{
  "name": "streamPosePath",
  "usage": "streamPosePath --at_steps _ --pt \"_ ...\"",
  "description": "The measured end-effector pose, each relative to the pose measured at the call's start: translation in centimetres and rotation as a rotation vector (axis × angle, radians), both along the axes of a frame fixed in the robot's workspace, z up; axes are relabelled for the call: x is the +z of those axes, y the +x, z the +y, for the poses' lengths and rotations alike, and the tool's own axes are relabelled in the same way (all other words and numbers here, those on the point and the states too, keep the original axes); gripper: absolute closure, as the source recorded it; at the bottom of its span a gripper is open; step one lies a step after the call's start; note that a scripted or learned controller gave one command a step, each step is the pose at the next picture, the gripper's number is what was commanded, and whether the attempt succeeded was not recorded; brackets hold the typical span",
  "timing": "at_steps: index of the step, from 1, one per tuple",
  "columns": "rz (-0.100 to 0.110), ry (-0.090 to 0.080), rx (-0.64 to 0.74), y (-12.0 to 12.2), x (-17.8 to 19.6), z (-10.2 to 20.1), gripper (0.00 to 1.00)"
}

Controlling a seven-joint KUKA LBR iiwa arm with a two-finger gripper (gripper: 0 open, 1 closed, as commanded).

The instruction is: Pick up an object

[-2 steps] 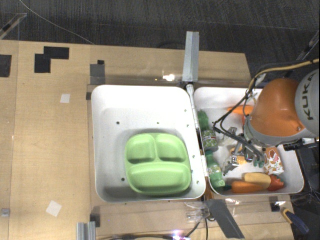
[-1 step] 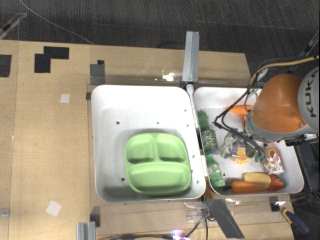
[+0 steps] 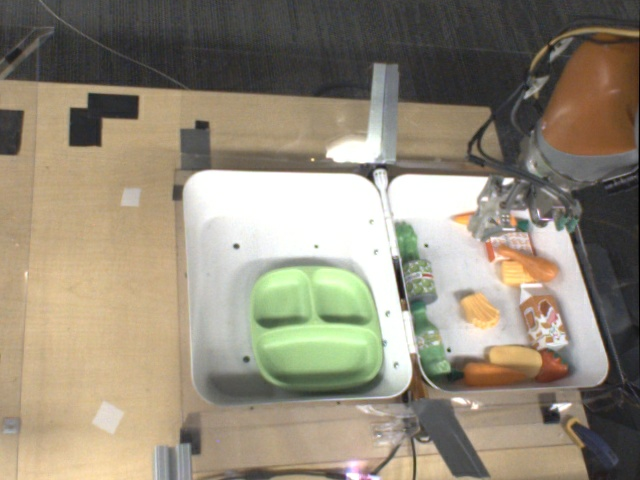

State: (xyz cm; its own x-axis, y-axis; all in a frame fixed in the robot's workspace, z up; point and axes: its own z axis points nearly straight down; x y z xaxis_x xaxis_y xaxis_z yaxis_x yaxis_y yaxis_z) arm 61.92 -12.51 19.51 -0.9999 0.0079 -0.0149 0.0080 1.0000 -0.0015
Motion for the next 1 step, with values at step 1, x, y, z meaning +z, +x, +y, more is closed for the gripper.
streamPosePath --at_steps 1 --pt "0.002 -0.004 0.357 2.25 0.09 -3.86 1.00"
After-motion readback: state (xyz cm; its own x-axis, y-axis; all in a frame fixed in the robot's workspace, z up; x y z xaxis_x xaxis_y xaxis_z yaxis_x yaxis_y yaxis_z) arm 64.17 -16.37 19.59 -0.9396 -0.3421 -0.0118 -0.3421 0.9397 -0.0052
